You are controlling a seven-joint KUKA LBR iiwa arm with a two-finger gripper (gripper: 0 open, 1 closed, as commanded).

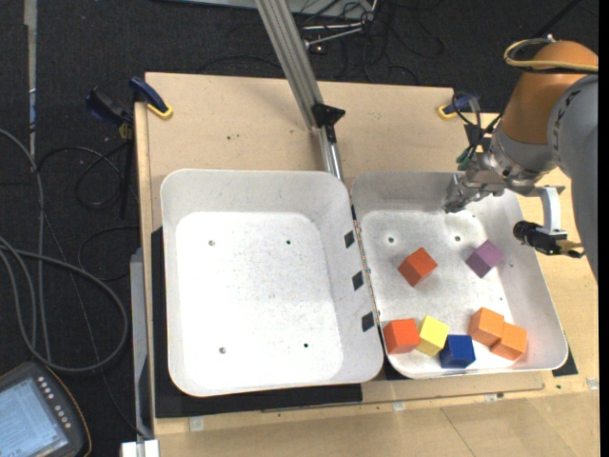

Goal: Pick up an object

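The right bin point(385, 198) holds several blocks. An orange block point(417, 266) lies near its middle and a purple block point(484, 257) to the right of it. Along the front wall sit an orange block point(402, 335), a yellow block point(433, 335), a blue block point(458, 350) and two more orange blocks point(499, 331). My gripper point(461, 196) hangs over the bin's back right part, above and behind the purple block, with nothing seen between its fingers.
The left bin point(181, 255) lies beside the right one on the wooden bench point(238, 122). A slanted metal pole point(290, 46) reaches down to the bins' shared back corner. Clamps sit at the bench's back corners point(152, 98).
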